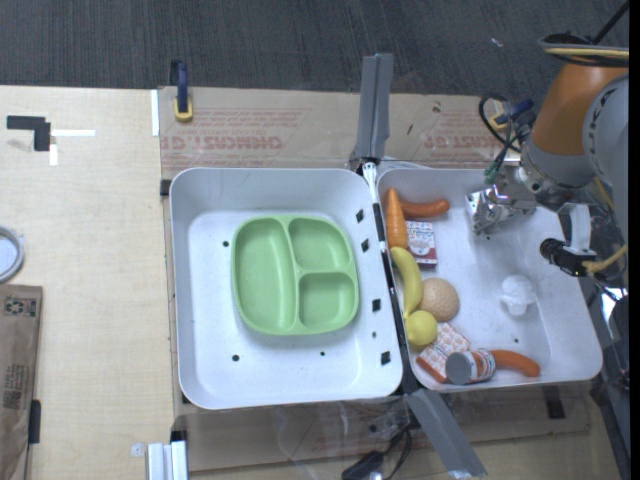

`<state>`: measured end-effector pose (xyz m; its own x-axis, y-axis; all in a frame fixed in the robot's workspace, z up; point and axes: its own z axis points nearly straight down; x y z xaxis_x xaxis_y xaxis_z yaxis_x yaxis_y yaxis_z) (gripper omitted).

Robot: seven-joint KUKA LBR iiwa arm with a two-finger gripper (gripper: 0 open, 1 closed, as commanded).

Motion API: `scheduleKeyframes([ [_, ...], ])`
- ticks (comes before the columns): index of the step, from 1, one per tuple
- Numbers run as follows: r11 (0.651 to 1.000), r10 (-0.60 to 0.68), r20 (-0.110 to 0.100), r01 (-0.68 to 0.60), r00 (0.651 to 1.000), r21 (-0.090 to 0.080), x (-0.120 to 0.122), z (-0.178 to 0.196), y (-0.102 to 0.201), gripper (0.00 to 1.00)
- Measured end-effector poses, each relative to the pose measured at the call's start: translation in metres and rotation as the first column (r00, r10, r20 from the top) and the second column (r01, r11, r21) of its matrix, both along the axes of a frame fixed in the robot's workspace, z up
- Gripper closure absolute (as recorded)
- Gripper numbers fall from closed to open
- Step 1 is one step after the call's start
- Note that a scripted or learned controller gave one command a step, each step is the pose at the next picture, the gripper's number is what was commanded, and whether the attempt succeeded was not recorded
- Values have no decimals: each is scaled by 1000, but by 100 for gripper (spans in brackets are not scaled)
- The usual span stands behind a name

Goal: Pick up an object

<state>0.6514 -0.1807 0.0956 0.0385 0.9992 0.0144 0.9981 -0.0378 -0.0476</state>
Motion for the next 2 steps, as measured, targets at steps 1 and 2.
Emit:
scheduleKeyframes([
  [1, 1000, 0, 0, 0, 1000, 0, 0, 0, 0, 0],
  [2, 1000, 1, -4, -1, 1000, 1, 0, 5, 0, 100],
])
